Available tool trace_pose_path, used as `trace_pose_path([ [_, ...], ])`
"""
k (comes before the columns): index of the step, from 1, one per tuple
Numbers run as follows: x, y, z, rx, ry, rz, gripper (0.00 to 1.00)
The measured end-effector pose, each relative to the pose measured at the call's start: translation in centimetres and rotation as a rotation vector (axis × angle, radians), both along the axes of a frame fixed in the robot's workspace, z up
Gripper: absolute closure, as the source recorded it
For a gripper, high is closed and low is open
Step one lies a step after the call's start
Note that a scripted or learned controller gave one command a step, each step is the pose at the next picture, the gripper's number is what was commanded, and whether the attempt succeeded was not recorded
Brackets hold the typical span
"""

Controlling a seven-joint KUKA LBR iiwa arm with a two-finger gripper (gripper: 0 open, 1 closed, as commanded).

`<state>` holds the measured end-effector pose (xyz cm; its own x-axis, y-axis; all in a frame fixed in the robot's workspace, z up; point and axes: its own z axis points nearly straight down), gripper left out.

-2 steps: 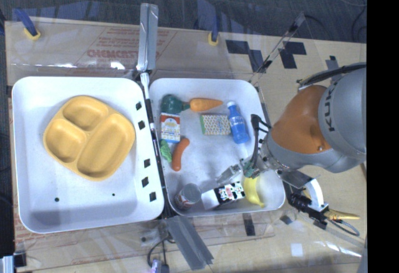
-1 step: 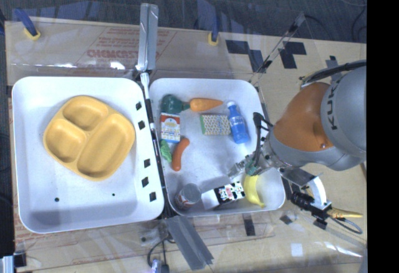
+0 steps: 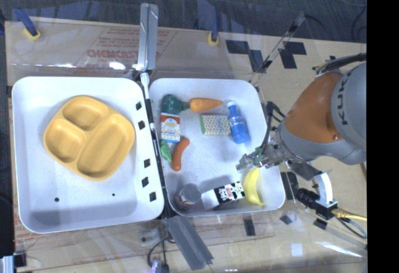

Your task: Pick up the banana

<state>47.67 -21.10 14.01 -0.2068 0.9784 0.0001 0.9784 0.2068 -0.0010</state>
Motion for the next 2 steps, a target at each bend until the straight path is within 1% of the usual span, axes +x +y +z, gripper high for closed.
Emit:
trace_pose_path([
  [1, 0.0, 0.0, 0.0, 0.0, 0.0, 0.0, 0.0],
  [2, 0.0, 0.2, -4.9, 0.001, 0.001, 0.043, 0.0],
])
